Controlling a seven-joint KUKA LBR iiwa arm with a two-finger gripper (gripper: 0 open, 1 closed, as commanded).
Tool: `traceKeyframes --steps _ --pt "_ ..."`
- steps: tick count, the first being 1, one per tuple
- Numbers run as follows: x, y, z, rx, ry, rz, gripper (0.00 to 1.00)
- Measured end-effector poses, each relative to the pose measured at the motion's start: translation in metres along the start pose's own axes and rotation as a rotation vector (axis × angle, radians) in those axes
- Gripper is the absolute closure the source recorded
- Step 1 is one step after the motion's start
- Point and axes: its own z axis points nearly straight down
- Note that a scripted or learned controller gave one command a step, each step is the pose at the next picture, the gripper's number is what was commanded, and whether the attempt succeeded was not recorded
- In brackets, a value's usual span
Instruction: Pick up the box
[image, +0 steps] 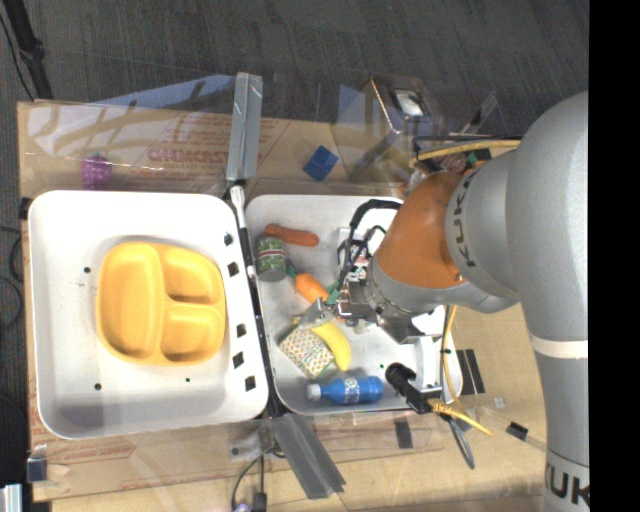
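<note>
Approach step: gripper (345, 300), finger state indiscernible, hovering just above-right of patterned box (306, 349); next, descend and close on it.

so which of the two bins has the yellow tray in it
The left bin; the yellow tray sits there alone. The right bin holds small items.

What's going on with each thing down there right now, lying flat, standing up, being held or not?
Yellow tray: lying flat in the left bin, compartments up.
Patterned box: lying tilted in the right bin, not lifted.
Banana: lying against the box.
Blue bottle: on its side near the bin's front edge.
Can: lying by the divider.
Carrot: lying loose.
Pincer: low over the right bin, grip unclear.
</note>
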Motion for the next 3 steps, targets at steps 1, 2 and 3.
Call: traceKeyframes --steps 1,2,3 --pt "-0.036 0.051 0.023 0.002 -0.001 0.070 0.00" --pt "-0.002 0.077 0.022 -0.002 -0.001 -0.099 0.00" --pt "0.018 0.097 0.021 -0.004 -0.002 -0.456 0.00"
